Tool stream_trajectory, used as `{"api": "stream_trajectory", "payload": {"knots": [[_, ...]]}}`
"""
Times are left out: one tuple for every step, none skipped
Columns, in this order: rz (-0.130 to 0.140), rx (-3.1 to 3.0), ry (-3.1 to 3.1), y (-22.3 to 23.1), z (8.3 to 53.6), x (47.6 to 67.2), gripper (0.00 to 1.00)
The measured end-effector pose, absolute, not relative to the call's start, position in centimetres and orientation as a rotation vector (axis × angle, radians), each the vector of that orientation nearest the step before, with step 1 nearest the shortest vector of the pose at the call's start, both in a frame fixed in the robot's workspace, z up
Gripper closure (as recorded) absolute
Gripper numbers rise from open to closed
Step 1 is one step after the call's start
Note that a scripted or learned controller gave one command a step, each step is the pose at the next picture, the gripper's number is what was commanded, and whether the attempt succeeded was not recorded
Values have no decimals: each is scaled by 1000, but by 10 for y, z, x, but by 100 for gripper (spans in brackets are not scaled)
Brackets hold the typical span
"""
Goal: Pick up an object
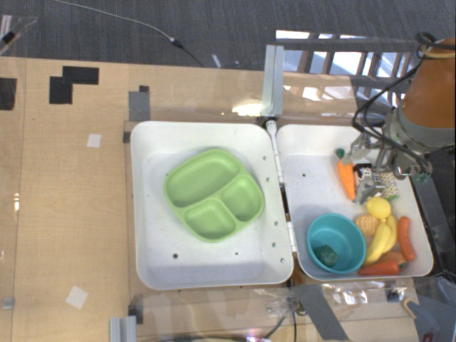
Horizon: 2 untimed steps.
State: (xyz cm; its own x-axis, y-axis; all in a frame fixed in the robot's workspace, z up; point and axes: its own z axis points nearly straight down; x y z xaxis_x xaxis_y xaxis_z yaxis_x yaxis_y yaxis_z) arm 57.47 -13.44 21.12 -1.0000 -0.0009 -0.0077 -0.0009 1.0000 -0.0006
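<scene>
Camera view: your gripper [370,184] hovers in the right bin [313,148] beside the carrot [346,180]; finger state unclear. Next, descend onto it.

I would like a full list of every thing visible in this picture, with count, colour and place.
left bin: 1, white, centre of bench
right bin: 1, white, beside the left bin
divided plate: 1, green, in left bin
bowl: 1, teal, front of right bin, something small and dark green inside
carrot: 1, orange, right bin, left of the pincer
lemon: 1, yellow, right bin
banana: 1, yellow, right of bowl
red pieces: 2, along the right and front rim
arm: 1, grey with orange band, over right bin
pincer: 1, low by the carrot
</scene>
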Motion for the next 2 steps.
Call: {"api": "stream_trajectory", "payload": {"knots": [[0, 236, 3121, -111, 97, 589, 0], [4, 237, 3114, -106, 91, 534, 0]]}}
